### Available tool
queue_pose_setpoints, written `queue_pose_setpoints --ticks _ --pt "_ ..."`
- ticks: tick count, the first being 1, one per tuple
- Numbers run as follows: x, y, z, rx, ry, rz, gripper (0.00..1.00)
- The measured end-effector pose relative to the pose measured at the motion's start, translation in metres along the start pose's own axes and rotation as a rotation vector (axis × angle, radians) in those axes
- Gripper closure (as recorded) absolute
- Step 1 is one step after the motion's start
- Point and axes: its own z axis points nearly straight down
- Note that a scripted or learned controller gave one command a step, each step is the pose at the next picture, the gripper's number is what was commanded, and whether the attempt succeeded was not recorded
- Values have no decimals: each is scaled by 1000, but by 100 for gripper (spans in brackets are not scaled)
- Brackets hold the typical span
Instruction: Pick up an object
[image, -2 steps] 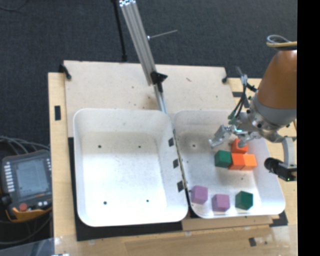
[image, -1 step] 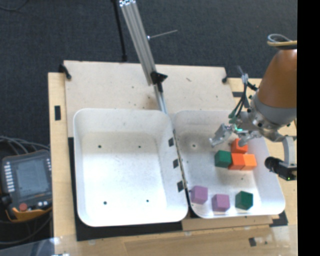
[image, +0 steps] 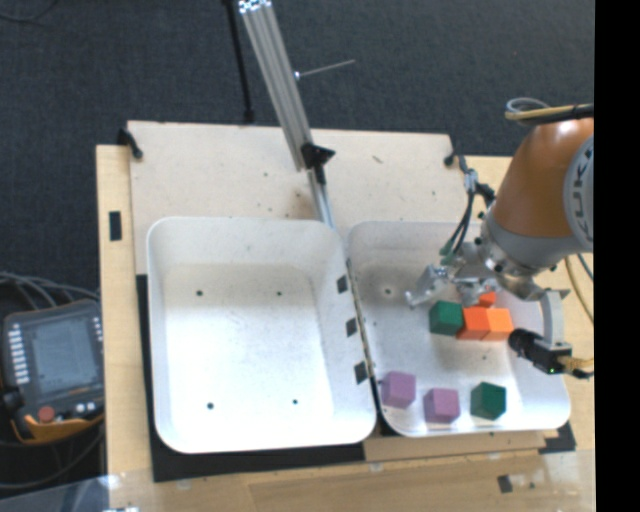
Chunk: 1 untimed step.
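Note:
In the right bin (image: 400, 250) lie several small blocks. A green block (image: 446, 319) sits against an orange block (image: 486, 322) near the bin's middle right. Two purple blocks (image: 399, 389) (image: 441, 404) and a dark green block (image: 488, 400) line the front edge. My gripper (image: 462, 283) hangs just above and behind the green and orange pair, under the orange-banded wrist (image: 540, 190). A metal finger part (image: 425, 290) juts to the left of it. The wrist hides how the fingers stand.
The left bin (image: 250, 330) sits beside the right one, parted by a shared rim (image: 352, 310). A slanted aluminium post (image: 285, 95) rises from behind the bins. A teach pendant (image: 50, 365) lies off the bench at the left.

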Motion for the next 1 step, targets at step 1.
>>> queue_pose_setpoints --ticks 1 --pt "6 -5 47 0 1 1 0"
